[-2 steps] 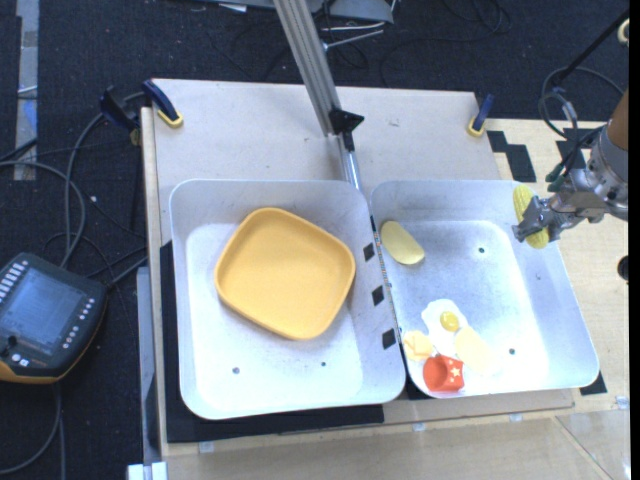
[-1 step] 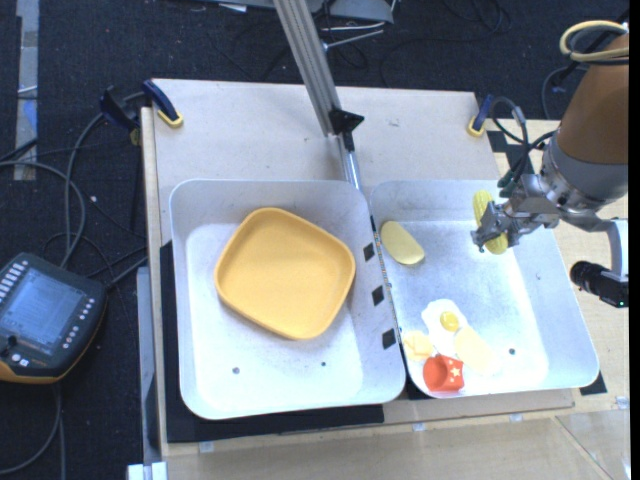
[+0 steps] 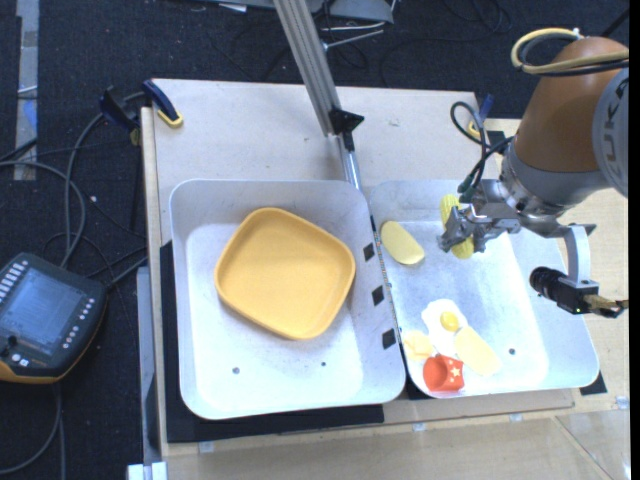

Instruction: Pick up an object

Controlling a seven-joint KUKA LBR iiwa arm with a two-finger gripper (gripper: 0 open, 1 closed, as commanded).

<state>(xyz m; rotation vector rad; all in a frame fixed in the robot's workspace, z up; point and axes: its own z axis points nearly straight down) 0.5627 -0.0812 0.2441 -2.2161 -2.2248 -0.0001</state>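
**Camera view status: pincer low in the right bin, pick not confirmed**

Camera view places my gripper (image 3: 466,234) in the upper part of the right bin (image 3: 560,353), close above the floor. Whether it is wide, narrow or holding anything, I cannot tell; the wrist body hides the tip. A small yellow piece (image 3: 452,211) shows at its left edge, touching or just behind the dark hardware. Whether it is seized, or merely lying beside the tip, cannot be determined.

1. Progress. By my judgement the approach is done and the grasp itself is unverified. Closing, if not yet made, and the lift both remain. No object can be seen raised clear of the bin floor.

2. Nearest alternative. A pale yellow oval piece (image 3: 403,243) lies just left of the gripper, near the wall between the bins. Its long axis runs diagonally, from upper left to lower right.

3. Other contents, right bin. A fried-egg toy (image 3: 445,319), a pale yellow wedge (image 3: 477,351) and a red piece (image 3: 442,373) sit clustered near the bottom-left corner, well apart from the gripper.

4. Left bin (image 3: 200,368). A yellow square plate (image 3: 286,271) rests flat, turned slightly so its corners point roughly toward the bin walls. It has no marked long axis.
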